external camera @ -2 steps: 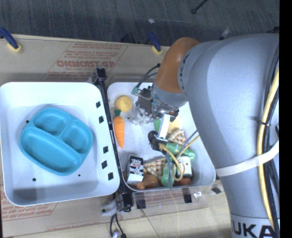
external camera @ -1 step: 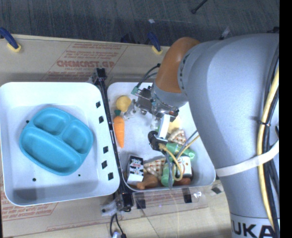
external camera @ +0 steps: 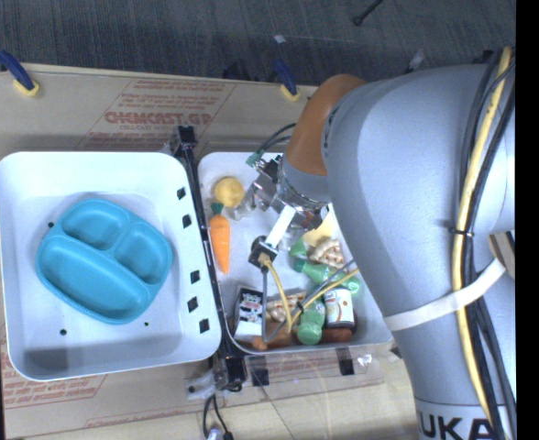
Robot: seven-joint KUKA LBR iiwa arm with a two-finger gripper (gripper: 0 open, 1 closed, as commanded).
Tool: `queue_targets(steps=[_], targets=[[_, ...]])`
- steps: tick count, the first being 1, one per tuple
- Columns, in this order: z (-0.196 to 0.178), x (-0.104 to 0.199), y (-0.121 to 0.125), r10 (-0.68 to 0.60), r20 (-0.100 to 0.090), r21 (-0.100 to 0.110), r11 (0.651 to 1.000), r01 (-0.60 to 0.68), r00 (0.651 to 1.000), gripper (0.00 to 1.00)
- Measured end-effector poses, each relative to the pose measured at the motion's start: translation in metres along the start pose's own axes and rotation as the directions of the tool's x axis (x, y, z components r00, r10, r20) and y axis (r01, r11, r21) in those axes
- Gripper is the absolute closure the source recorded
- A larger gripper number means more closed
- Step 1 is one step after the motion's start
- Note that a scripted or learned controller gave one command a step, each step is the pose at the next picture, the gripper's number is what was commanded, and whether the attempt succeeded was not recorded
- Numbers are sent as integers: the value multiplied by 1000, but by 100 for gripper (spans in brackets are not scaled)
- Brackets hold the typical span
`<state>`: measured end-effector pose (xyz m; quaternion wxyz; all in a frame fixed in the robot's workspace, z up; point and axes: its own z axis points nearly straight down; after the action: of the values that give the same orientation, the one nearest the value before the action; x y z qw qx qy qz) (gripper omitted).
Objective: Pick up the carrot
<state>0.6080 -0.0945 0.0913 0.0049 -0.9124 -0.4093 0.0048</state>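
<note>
**Camera view, looking down at a slant.** My end effector point(external camera: 257, 189) hangs over the far part of the right bin point(external camera: 213, 165), just right of a yellow, lemon-like fruit point(external camera: 228, 191). My own wrist covers it from above, so I cannot tell whether it is spread or pressed together. I see nothing pinched in it.

The carrot point(external camera: 220, 243) lies flat on the floor of the right bin, along its left wall and just beside the black strip point(external camera: 196, 236) between the bins. Its green stub points to the far end, close to the yellow fruit, and its tip points to the near end. It lies apart from the green bottles point(external camera: 312, 266), the small dark carton point(external camera: 248, 309) and the other packets crowded in the near right part of that bin. The left bin point(external camera: 13, 246) holds a blue divided plate point(external camera: 104, 259). Both bins rest on a brown worktop point(external camera: 159, 108).

**Handling, as I judge it.** The carrot looks like a toy, so it is probably light, stiff and smooth. Its taper would let a grip slide off toward the tip. I would take hold of the thick upper half, just below the green stub, closing across its width. The wall close on its left leaves little room on that side, so a descent there could be blocked or could nudge the carrot away.
</note>
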Motion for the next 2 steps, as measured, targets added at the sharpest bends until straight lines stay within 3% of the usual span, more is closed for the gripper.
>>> queue_targets(steps=[1,2], targets=[[-10,1,-1,-8,0,9,1000,8,1000,100],[-102,26,-83,-118,-4,-7,993,118,993,100]])
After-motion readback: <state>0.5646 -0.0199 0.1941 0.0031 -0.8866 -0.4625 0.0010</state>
